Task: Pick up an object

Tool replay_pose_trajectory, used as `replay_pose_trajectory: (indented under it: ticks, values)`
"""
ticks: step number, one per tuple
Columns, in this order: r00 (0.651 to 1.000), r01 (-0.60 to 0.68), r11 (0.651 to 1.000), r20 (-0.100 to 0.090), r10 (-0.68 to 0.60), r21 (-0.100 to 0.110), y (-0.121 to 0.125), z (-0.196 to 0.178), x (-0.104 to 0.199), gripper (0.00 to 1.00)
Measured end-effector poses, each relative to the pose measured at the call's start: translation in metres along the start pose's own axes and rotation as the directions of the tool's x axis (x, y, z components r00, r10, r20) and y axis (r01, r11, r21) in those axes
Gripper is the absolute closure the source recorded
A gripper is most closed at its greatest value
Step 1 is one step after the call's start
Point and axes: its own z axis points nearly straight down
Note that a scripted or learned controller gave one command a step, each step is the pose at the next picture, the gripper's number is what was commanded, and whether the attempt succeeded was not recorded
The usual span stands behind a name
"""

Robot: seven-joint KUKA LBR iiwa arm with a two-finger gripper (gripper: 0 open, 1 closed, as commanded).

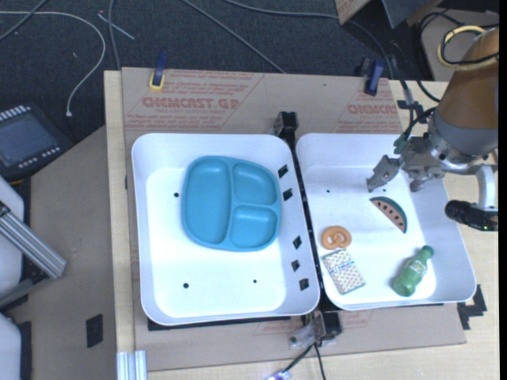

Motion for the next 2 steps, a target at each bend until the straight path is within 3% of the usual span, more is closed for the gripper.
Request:
replay_pose_trajectory:
  ticks: [1, 2]
  values:
    - [1.0, 0.003, 1.0, 0.002, -0.003, -0.013, 0.003, -0.007, 0.0, 0.0]
    - [1.0, 0.003, 1.0, 0.001, -0.003, -0.009, 0.004, 0.035, 0.003, 0.0]
